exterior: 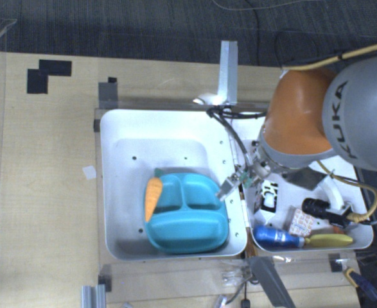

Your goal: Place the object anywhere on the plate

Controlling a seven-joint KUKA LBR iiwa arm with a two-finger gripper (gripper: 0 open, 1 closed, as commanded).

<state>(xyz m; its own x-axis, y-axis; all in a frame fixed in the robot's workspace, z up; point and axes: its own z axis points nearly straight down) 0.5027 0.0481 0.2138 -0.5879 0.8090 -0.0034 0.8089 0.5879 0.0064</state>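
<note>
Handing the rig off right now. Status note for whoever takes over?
Gripper: at the wall between the bins, beside the blue plate's right edge; open or shut is unreadable, nothing seen held.
Things: plate in the left bin; carrot lies along its left rim, partly over the upper-left compartment. Blue bottle, banana and packet are in the right bin.
Done: if the carrot is the object, it looks placed.
Left: confirm the carrot rests on the plate, then pull the arm clear.
</note>
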